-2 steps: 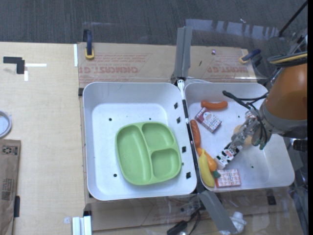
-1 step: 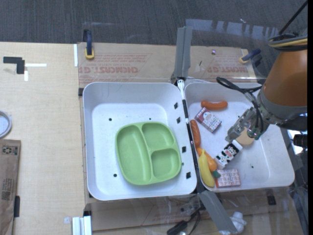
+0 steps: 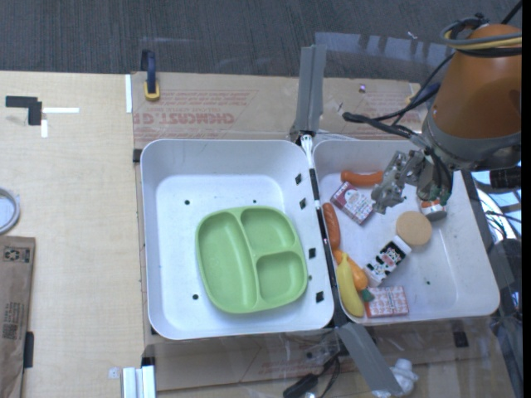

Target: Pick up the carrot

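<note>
Carrot (image 3: 362, 176) lies at far edge of right bin (image 3: 465, 305), untouched. Gripper (image 3: 397, 191) hangs just beside it w/ fingers apart, nothing between them. Grasp not yet made; approx all of pick left: close in, grip, lift.

Orange-domed grey arm (image 3: 485, 81), black cables, metallic grey gripper (image 3: 397, 191)

I see a green divided plate (image 3: 251, 258) in the left bin (image 3: 158, 247), banana (image 3: 347, 288), milk carton (image 3: 387, 260), round cookie (image 3: 413, 228) in the right bin (image 3: 465, 288)
</note>
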Controlling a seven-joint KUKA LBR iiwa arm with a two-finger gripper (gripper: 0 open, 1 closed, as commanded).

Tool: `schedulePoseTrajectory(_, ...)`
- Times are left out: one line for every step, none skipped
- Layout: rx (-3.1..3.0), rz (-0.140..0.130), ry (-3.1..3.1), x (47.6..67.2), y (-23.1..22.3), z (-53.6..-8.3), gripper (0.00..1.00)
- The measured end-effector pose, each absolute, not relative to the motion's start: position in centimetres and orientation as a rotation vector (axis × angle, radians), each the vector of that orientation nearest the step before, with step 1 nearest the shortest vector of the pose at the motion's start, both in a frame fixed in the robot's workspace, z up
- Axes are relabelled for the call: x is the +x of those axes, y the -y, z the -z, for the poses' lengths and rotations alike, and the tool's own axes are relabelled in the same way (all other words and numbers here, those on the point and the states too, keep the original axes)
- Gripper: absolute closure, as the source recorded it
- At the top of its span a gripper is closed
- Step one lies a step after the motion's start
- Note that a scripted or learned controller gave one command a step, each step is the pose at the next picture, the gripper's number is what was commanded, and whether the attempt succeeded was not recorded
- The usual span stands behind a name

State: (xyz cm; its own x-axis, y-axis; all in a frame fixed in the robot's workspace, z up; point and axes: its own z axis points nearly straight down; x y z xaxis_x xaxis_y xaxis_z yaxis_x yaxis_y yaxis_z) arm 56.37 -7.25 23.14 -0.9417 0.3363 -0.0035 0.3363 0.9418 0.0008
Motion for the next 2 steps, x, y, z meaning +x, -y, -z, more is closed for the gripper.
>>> schedulePoseTrajectory(0.322, 0.001, -3.121, 56.2, 14.0, -38.6, 1.0)
schedulePoseTrajectory(0.333, 0.001, -3.12, 62.3, 20.6, -39.2, 1.0)
